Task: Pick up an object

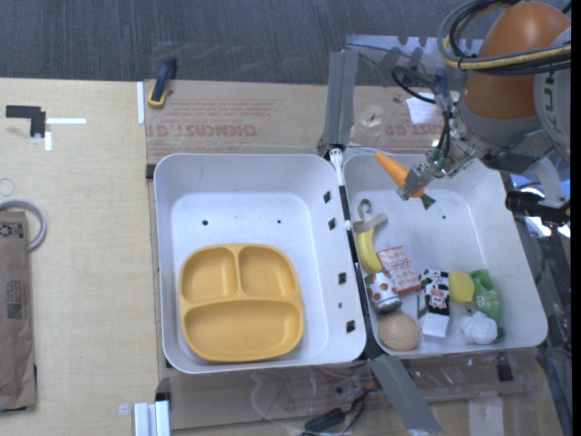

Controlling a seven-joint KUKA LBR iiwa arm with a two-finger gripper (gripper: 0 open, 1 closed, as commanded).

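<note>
Pincer [425, 176]: over the upper part of the right bin [522, 243], hanging from the grey arm [513, 71] with its orange band; fingers closed on the carrot.

Carrot [397, 171]: orange with a green tip, held between the fingers, tilted, raised above the bin's far left corner.

Right bin, contents along the near half:
- Banana [366, 246]: yellow, lying along the left wall, below the carrot.
- Small box [398, 267]: red and white, just right of the banana.
- Can [382, 293]: lying on its side, below the banana, touching the box.
- Round tan item [398, 331]: at the near edge, below the can.
- Carton [436, 302]: white with black patches, right of the can.
- Lemon [462, 286]: yellow, beside the carton.
- Green item [485, 291]: leafy, against the right wall.
- White item [479, 329]: crumpled, near corner, below the green item.

Left bin [245, 184]: touches the right bin at the shared middle wall. Holds a yellow tray [241, 300] with three compartments, in its near half.

Table [73, 243]: light wood. A brown bag [15, 302] lies at the left edge. A yellow-and-blue tool [162, 83] lies beyond the left bin, on cardboard [236, 116].
</note>
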